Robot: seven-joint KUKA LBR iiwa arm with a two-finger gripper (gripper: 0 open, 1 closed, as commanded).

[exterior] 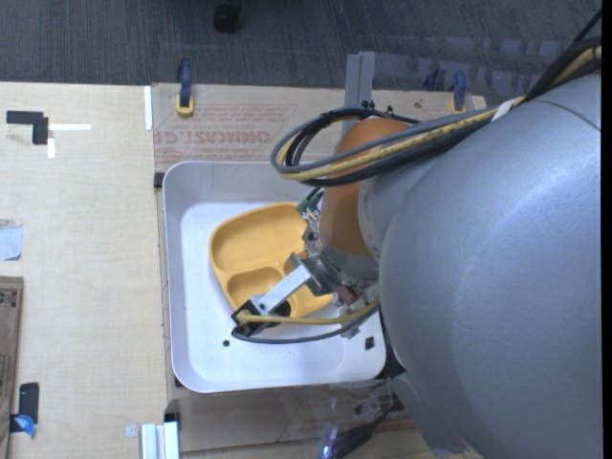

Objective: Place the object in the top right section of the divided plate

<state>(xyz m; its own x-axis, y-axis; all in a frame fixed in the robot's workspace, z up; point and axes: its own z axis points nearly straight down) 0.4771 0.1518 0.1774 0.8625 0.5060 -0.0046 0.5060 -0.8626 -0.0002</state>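
Pincer (331, 277), below the orange band (368, 151) of the grey arm (497, 256), hangs over the right-hand edge of the yellow divided plate (251, 247). The wrist hides its tip, so whether it is wide, narrow or holding anything cannot be told. Plate lies near the middle of the white bin (191, 352), its left sections in plain sight, its right part under the wrist. Bin rests on the pale wooden tabletop (76, 237). Beyond: cardboard sheet (225, 122) with red lettering, blue clamp (184, 75) at its far edge, dark floor (287, 17).
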